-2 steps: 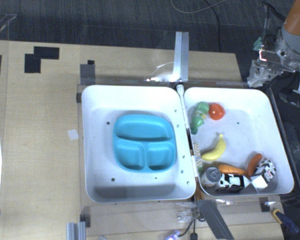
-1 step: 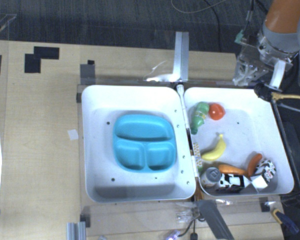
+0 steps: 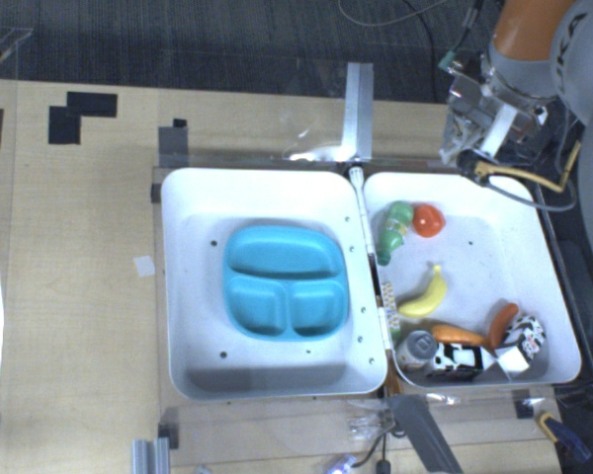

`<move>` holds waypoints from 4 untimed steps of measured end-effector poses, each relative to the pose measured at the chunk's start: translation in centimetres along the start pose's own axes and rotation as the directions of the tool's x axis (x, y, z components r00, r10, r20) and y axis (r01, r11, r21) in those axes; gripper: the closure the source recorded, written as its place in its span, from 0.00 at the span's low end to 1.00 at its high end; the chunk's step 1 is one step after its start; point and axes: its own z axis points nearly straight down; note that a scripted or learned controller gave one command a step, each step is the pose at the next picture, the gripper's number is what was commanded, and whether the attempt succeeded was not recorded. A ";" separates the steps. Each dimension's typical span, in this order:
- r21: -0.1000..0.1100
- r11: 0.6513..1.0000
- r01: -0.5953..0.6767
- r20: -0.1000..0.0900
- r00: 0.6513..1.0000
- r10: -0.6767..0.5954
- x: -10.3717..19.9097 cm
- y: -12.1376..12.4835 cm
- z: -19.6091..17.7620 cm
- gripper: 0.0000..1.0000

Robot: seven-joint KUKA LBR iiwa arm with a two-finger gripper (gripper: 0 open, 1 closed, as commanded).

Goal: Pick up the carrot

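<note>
Along the near wall of the right shallow white plastic bin [image 3: 563,358] the small things lie crowded together, as loose goods do when they slide toward a corner. What I take for the tapered orange carrot [image 3: 458,335] lies flat on its side there. It touches the black-and-white spotted toy [image 3: 457,360] in front of it and sits just beside the round grey can [image 3: 415,347]. A reddish-orange stubby piece [image 3: 502,319] leans next to it on the arm's side, so the carrot is hemmed in on several sides and a clean grasp looks awkward. A little farther in, the curved yellow banana [image 3: 427,295] lies alone on open floor. Beyond that, a green leafy vegetable [image 3: 391,227] and a round red tomato [image 3: 428,220] rest together near the divider. In the left white bin [image 3: 183,265] a blue divided tray [image 3: 282,279] sits squarely in the middle, likely waiting to receive things. Farthest off, the grey metal gripper [image 3: 469,138] hangs past the right bin's far rim, well apart from the carrot and holding nothing I can see. Whether the claw is spread or pressed together I cannot tell from here.
</note>
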 end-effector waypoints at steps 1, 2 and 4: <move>0.002 0.946 -0.324 0.001 0.946 0.324 2.9 -2.9 0.0 1.00; 0.002 0.804 -0.595 0.000 0.804 0.595 2.6 -8.7 -0.6 1.00; 0.000 0.709 -0.705 -0.003 0.709 0.705 10.1 -7.1 -3.1 1.00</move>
